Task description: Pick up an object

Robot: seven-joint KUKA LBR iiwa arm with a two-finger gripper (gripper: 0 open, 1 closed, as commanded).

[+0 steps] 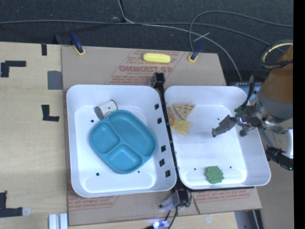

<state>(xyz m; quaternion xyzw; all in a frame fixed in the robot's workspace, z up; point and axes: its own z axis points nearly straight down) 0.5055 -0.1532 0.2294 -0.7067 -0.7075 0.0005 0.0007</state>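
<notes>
The two bins [76, 142] are white. The divided plate [123, 141] is blue, the bumpy ball [214, 174] green, the toast pieces [182, 111] tan, the corn [156, 57] yellow, the cardboard [114, 66] brown with red letters.

The grey, rounded robot arm [279, 101] carries a broad orange band [281, 80] of smooth, glossy plastic above its wrist. Below the band the housing turns pale silver-grey and ends in a darker wrist block with small green-tinted parts and black fittings. Two slim dark metal fingers [223, 127] project from that block. A thin yellowish cable loop [272, 51] arcs beside the orange band, and black cable runs along the lower wrist.
</notes>
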